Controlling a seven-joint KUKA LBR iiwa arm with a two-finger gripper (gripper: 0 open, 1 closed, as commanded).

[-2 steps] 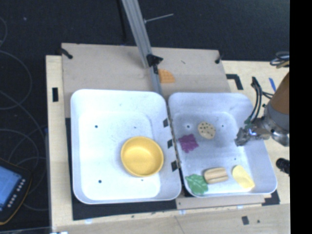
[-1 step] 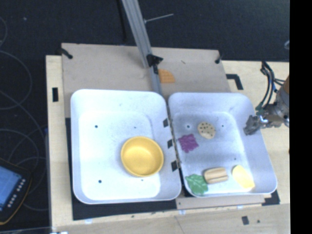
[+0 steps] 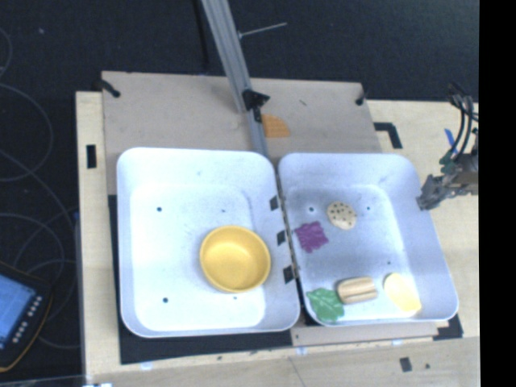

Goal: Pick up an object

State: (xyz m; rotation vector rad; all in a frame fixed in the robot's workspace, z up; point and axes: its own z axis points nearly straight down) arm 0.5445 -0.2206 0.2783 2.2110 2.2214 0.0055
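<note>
The gripper (image 3: 433, 193) hangs just outside the right bin's (image 3: 419, 240) right edge; how wide it stands, I cannot tell.

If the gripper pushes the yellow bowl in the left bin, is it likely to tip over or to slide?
The yellow bowl stands upright, wide and shallow, so it will probably slide and not tip. The left bin looks smooth, which should help sliding. Its thin rim could suit a two-finger pinch, yet the curved glossy wall may slip. The gripper is by the right bin's edge.
</note>
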